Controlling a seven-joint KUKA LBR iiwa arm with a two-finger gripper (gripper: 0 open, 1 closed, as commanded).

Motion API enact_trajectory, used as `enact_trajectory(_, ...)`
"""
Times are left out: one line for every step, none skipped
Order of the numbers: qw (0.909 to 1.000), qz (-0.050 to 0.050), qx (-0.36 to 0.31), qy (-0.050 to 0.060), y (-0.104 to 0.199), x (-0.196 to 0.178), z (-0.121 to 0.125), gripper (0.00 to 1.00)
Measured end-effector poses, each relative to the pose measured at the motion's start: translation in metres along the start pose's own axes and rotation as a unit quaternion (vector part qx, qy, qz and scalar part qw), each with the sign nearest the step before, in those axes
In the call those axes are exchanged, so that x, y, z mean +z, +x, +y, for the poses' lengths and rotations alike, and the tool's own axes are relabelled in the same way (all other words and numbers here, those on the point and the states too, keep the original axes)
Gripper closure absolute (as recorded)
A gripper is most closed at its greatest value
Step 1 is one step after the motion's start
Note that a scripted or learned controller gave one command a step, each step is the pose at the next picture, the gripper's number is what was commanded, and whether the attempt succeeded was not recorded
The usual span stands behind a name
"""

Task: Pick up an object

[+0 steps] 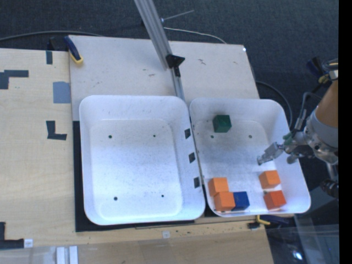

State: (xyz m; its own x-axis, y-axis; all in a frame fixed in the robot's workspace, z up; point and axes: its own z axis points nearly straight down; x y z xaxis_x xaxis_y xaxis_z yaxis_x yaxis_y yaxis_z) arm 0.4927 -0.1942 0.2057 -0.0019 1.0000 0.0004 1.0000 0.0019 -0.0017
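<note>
i'm hovering the gripper above the right bin; can't tell its pincer state. i'm aiming straight down on the near orange block, keeping off the wall.

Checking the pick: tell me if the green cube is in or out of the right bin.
In. The green cube sits on the right bin's floor near its far wall, apart from the gripper.

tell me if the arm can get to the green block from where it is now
Probably yes. The green block sits alone in the right bin, apart from the other blocks, and the gripper hangs over the same bin with nothing between them.
</note>
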Motion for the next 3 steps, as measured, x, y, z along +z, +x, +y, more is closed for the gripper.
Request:
enact_trajectory(1.0,0.0,0.0,-0.001,-0.013,0.095,-0.008,0.0)
enact_trajectory(1.0,-0.001,-0.002,-0.002,0.023,0.113,0.049,0.0)
enact_trajectory(1.0,0.0,-0.001,-0.001,0.022,0.104,0.047,1.0)
